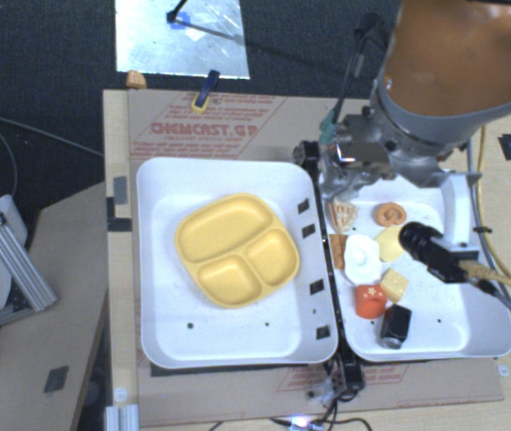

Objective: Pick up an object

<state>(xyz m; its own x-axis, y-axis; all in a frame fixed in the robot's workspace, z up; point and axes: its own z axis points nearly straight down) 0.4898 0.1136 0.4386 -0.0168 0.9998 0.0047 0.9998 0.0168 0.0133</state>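
- Hovering low over the far-left corner of the right bin [484, 330], the claw [340, 182] sits just above a striped, wedge-shaped piece [342, 214]; the arm's bulk covers its tips, so I cannot tell whether it is open or closed, and nothing is seen held.
- Judging by this, the step in hand is the reach or descent toward a pick, with no object lifted yet.
- The right bin holds the candidates: the wedge-shaped piece near the divider, a brown ring-shaped piece [389, 214] to its right, a white egg-like piece [361, 257] nearer the camera, a pale yellow block [390, 243] touching the egg-like piece, a second yellow block [394, 285], a red piece [370, 301] and a small black item [395, 324] at the near edge.
- The left bin [161, 330] carries a yellow divided tray [237, 250], well apart from the claw.
- The wedge-shaped piece seems the likely target. Its long axis runs near to far, the broad end far and the narrow tip pointing near.
- The next move probably calls for a straight drop with the jaws closing across the wedge's short, left-right width; the bin wall just beside it leaves little room on the left.
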